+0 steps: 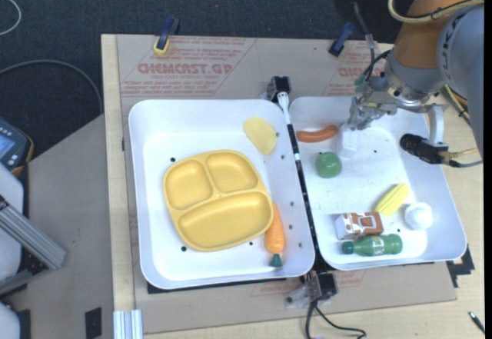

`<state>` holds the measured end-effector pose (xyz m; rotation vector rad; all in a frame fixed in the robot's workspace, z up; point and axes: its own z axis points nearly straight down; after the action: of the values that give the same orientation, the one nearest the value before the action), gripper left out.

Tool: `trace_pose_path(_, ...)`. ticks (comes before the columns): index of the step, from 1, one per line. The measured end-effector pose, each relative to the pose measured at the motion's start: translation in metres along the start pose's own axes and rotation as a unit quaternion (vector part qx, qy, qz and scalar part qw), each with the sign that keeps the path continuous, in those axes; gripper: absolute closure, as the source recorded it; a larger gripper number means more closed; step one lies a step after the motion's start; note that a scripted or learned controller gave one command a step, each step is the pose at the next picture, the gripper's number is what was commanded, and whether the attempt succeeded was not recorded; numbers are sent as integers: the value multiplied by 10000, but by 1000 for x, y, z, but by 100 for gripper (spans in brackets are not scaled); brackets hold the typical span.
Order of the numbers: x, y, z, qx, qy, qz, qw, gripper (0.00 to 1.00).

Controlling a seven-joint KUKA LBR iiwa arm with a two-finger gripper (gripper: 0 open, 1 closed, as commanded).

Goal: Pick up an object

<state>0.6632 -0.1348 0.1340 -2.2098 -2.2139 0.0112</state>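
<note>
Glossy yellow plastic tray [215, 199]; smooth white plastic bins [146, 176]; matt brown paper-covered bench [231, 61].

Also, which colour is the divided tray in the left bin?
Yellow. The divided tray shows clearly in the camera view, lying in the left bin.

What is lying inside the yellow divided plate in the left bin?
All three compartments of the yellow divided plate show bare yellow plastic. The bin floor beneath the plate is covered, so unknown.
</note>
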Motion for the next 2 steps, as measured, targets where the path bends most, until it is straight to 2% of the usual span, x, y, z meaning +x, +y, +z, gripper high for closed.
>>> trace_pose_path(1,32,6,31,-139,-34,9,9999,100)
trace_pose_path(2,145,-52,-56,-89,-1,-43,10000,100)
